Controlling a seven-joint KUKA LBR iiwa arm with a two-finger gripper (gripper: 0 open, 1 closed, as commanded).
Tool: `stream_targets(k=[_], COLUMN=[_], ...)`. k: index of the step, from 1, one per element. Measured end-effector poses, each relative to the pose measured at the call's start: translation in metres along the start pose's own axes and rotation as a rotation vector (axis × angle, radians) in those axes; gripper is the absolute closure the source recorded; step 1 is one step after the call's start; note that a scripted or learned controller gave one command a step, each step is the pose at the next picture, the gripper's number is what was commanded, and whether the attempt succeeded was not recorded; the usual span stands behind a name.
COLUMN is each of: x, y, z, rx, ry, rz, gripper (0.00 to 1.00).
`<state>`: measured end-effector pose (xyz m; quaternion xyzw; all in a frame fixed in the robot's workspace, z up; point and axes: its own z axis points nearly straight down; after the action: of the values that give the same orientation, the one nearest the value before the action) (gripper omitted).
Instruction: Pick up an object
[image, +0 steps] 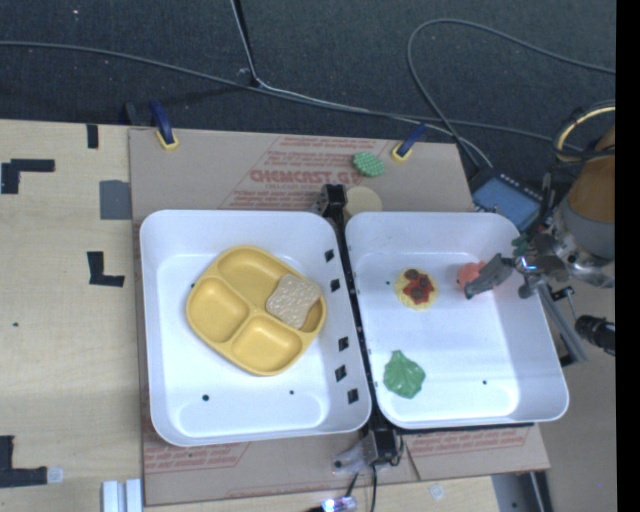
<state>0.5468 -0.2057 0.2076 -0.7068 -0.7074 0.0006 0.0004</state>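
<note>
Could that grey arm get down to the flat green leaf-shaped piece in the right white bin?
Probably yes. The flat green leaf-shaped piece lies alone on the right white bin's floor with nothing over or against it. The gripper sits near the bin's right side, by a small red piece.

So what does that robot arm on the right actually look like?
The arm is a rounded grey body with an orange band above the wrist. Below it sits a cluster of dark and silvery metal parts, ending in a claw with slim dark grey fingers. A pale looped cable curls above the orange band.
</note>
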Motion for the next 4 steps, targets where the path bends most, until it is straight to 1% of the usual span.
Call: stream_targets(k=[1,2,3,4], x=[-0.001,0.006,0.006,0.006], y=[-0.001,0.0,0.0,0.001], z=[0.042,0.087,0.124,0.111], rx=[0.001,0.003,-0.001,-0.006], ry=[-0.001,0.0,-0.002,-0.005], rz=[0.0,-0.001,-0.001,-0.001], gripper=[0.0,0.0,0.0,1.0])
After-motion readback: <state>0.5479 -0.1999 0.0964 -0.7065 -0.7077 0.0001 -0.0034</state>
